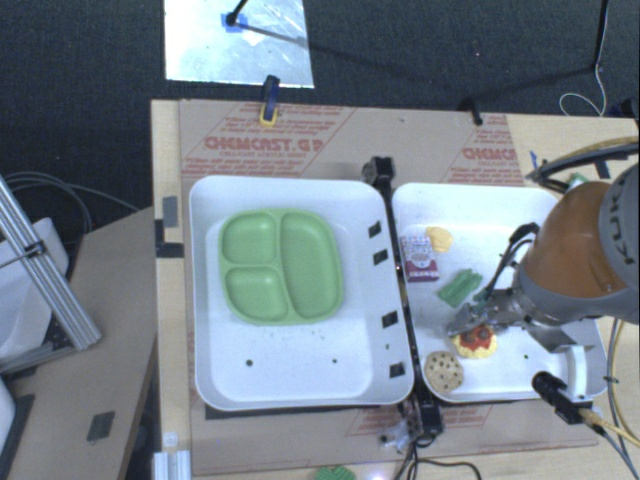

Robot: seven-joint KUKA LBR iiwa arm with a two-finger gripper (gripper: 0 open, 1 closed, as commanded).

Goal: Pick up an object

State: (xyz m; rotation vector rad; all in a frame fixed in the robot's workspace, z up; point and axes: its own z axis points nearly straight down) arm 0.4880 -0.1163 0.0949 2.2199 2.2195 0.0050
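Even overhead light is washing both white bins (300, 193) bright; glare is flaring off the foil sheet (238, 26) far beyond the fingers. Shadows are lying soft, details slightly fuzzy.

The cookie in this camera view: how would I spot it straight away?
Look at the right white bin, the one the arm reaches into. Go to its near left corner. The cookie lies there, a round pale disc speckled with dark chips, flatter and plainer than the red and yellow toy just beyond it.

The gripper (472, 320) hangs low in the right bin (520, 200) over a red-and-yellow toy (476, 343), beside a cookie (443, 370); a green divided plate (281, 266) sits in the left bin (290, 190)
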